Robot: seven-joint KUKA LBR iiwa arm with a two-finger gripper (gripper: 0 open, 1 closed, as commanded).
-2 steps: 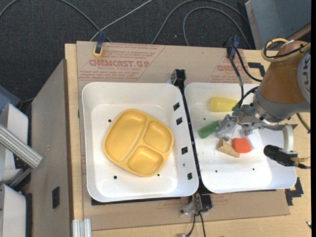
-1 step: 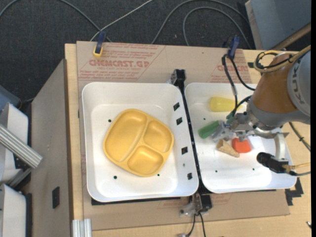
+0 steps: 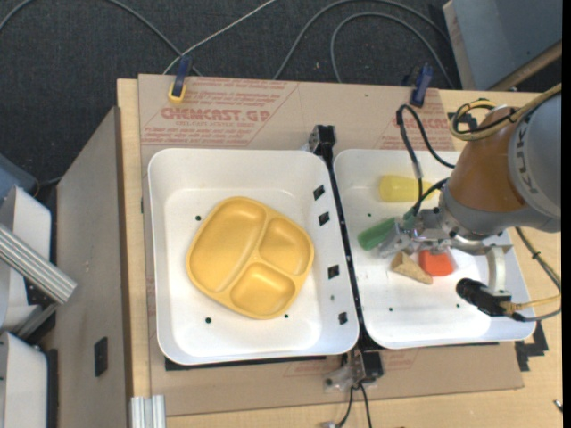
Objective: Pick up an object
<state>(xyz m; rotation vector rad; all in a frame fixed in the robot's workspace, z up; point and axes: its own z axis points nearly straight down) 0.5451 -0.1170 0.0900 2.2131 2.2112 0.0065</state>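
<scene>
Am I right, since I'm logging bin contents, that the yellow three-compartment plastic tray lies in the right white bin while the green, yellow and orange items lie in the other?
Not quite: the camera view shows the yellow three-compartment plastic tray in the left white bin; the small items lie in the right white bin.

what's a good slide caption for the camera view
KUKA arm's gripper low in the right bin among green, yellow, orange and tan objects; yellow divided tray in the left bin.
</scene>
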